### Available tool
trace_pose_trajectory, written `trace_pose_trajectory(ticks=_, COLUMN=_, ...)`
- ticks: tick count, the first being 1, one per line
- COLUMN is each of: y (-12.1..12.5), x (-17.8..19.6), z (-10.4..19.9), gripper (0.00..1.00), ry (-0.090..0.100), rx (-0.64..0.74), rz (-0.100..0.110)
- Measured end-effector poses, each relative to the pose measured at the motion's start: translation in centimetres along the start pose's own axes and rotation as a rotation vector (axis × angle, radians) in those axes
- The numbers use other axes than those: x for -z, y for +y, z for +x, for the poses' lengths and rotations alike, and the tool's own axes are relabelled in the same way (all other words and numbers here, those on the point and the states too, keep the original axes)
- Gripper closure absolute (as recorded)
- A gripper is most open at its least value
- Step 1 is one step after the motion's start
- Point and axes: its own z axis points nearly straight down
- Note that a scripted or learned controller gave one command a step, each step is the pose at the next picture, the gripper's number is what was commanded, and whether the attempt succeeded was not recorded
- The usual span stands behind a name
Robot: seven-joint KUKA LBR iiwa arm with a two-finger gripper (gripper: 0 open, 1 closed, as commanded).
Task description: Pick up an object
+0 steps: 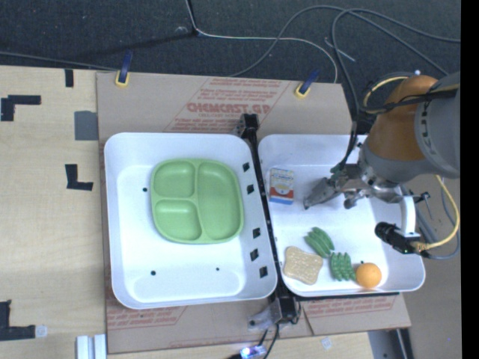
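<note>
Carton [281, 185] is my pick here, sitting at about 9 o'clock from my gripper [320, 194], just beside it with a sliver of bare floor between. Both are in the right bin [389, 284], and the carton is tucked up near the divider, in the bin's upper-left part.

My fingers look spread a bit and point toward 8 o'clock, with nothing between them, so I'm open and holding zilch.

Carton looks like a small white box with a blue top and a red-orange band at the bottom. It seems to lie flat, long axis running roughly 12 to 6. So I reckon closing across its short side, 9 to 3, is the way to go, after sliding left a touch.

Other stuff is further off, down around 6 o'clock from me: a green pod [321, 241], a cracker [302, 265] at the front wall, another green bit [342, 266] and an orange [367, 274] touching it. Left bin [127, 223] has a green plate [197, 200], well apart, not worth the trip.
</note>
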Motion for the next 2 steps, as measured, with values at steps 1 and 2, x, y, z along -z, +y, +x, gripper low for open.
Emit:
trace_pose_trajectory(ticks=1, y=0.1, x=1.2, z=0.1, gripper=1.00, ry=0.001, rx=0.002, rz=-0.002)
trace_pose_trajectory(ticks=2, y=-0.5, x=6.9, z=0.8, gripper=1.00, ry=0.000, rx=0.001, rz=-0.008)
